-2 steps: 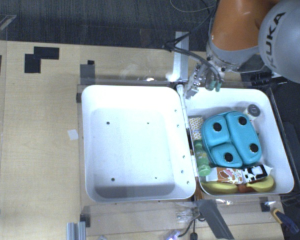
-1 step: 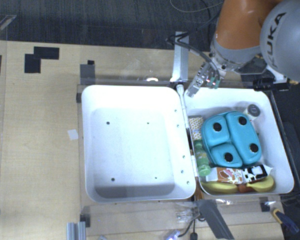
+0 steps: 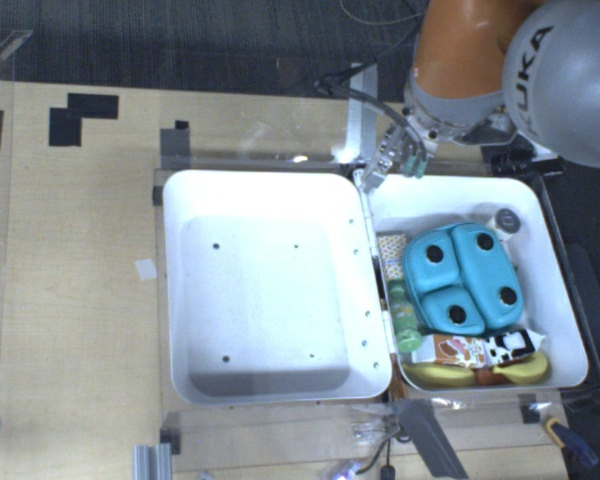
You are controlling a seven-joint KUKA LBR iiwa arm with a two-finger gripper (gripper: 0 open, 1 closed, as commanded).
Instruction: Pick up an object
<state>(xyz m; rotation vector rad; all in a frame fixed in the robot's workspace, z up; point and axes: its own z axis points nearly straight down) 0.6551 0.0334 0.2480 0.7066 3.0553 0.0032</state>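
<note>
The right bin (image 3: 565,298) holds a heap of objects. A large teal block with four dark holes (image 3: 463,276) lies on top in the middle. A green bottle (image 3: 405,316) lies along the bin's left wall. A yellow banana (image 3: 488,373) and an orange snack packet (image 3: 458,349) rest at the front wall, with a black-and-white item (image 3: 512,343) beside them. A small grey round thing (image 3: 507,220) sits at the back right. My gripper (image 3: 392,158) hangs above the back edge where the two bins meet, well above and behind the heap, with nothing visibly between its fingers.
The left white bin (image 3: 180,268) stands beside the right one, sharing a middle wall (image 3: 373,268). A metal bracket (image 3: 360,128) rises behind the bins near my gripper. The grey and orange arm (image 3: 500,48) fills the upper right. Black marks (image 3: 80,116) lie on the wooden bench.
</note>
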